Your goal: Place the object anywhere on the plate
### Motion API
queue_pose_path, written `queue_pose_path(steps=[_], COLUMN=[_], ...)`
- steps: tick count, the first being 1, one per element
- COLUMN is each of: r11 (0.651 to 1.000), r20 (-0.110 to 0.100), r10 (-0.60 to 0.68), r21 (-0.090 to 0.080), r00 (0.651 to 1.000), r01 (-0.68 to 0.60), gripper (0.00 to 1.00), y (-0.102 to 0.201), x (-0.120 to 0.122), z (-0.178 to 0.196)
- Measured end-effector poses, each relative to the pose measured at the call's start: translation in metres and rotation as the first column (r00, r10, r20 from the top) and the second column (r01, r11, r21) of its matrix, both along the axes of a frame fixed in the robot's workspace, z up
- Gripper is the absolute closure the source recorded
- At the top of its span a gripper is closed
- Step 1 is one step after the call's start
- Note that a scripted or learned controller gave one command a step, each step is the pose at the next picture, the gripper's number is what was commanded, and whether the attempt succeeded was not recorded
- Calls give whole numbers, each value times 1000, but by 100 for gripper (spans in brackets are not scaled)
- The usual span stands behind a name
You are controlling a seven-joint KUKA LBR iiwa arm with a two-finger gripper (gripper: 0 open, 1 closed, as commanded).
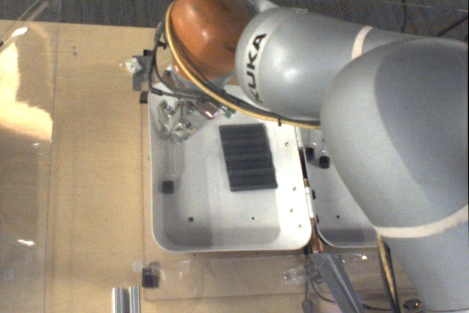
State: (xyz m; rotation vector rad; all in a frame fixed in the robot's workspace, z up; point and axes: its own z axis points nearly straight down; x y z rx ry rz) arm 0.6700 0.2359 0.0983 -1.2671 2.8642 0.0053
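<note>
A dark ribbed rectangular plate lies flat in the middle of the left white bin. A small dark block rests on the bin floor near the left wall, apart from the plate. My gripper hangs over the bin's far left corner, up and to the left of the plate and above the block in the view. Nothing shows in its grasp. The grey arm with its orange band covers the bin's far edge.
The right bin is mostly hidden under the arm; a small dark thing sits near its left wall. Another small dark block lies on the wooden bench in front of the left bin, next to a metal piece.
</note>
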Motion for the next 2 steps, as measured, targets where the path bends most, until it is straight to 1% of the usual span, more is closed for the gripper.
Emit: queue_pose_path(steps=[1,2], r11=[847,730], r20=[5,7], r10=[531,683], r21=[-5,-9], r00=[847,730], r01=[-531,-683], gripper=[100,100], y=[-9,-40], x=[0,0], z=[63,180])
